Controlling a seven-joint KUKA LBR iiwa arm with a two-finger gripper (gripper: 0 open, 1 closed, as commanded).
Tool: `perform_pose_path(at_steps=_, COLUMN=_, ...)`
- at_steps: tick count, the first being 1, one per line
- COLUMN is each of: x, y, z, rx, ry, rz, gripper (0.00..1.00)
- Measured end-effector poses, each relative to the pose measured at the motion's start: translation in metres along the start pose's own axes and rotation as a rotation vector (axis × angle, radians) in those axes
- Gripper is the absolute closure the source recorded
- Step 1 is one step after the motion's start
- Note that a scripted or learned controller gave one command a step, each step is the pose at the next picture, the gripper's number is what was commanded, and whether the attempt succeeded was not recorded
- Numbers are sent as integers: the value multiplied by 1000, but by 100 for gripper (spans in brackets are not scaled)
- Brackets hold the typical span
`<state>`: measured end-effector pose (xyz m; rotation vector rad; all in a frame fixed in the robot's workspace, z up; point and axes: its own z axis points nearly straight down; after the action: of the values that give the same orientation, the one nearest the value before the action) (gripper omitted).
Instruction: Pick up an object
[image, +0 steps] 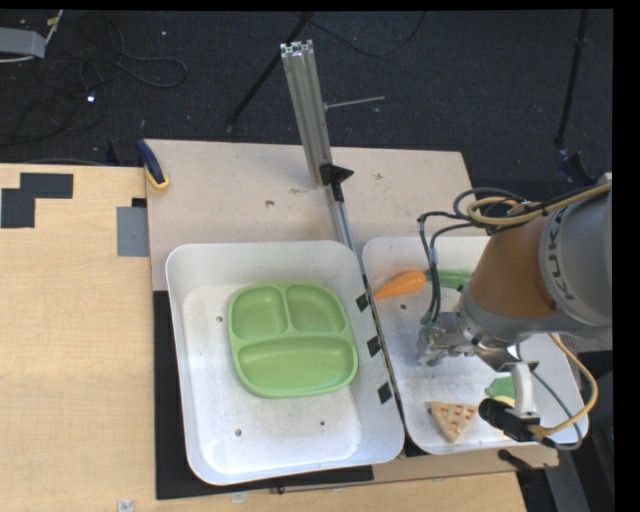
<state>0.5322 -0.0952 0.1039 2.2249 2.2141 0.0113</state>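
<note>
The arm (530, 270) comes in from the right of the frame and bends down into the right bin (395, 395), its orange band sitting over the bin's middle. The gripper (437, 350) hangs low near the bin's centre, just right of the divider between the two bins. From this slant the wrist hides its tips, so I cannot tell how it is set or whether anything is in it.

A carrot (399, 284) lies toward the upper left of the right bin, close to the divider and apart from the gripper. A pizza slice (452, 419) rests near the lower edge, below the gripper, with bare floor between them. Something green (500, 388) sits to the right of the slice, half covered by cables and a black part of the tool; what it is I can't make out.

The left bin (200, 420) holds a green tray (292, 338) in its centre, with wide white margins all round it. A metal post (310, 110) rises from the bench behind the bins, at the top of the frame.
</note>
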Motion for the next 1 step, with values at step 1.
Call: perform_pose_path(at_steps=1, x=-2, y=0, z=-63, rx=5, ry=-4, rz=-5, gripper=100)
